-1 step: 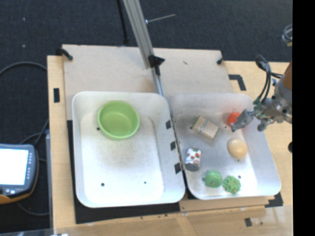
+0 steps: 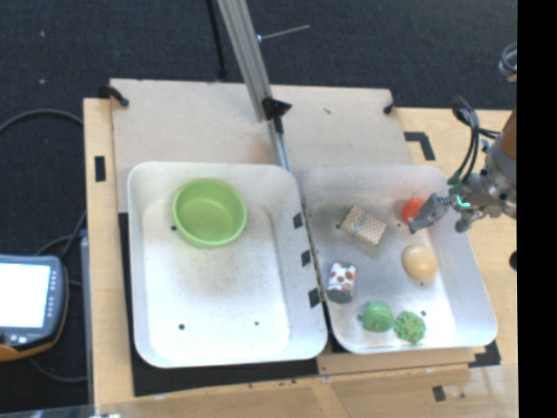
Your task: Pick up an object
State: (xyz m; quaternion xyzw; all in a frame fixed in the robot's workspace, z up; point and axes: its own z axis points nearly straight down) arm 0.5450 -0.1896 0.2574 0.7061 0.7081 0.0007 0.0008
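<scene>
Objects lie scattered in the right bin: a red piece, a patterned block, a pale egg shape and two green balls. Over the bin's upper right, the gripper spreads its fingers wide with nothing between them, one tip just beside the red piece.

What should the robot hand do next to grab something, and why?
Probably drop straight down a little. The gripper hangs at the right bin's far right side, with a small red-orange thing right beside its fingers, closer than the yellow egg or the checkered block. Nothing sits between the fingers yet.
</scene>
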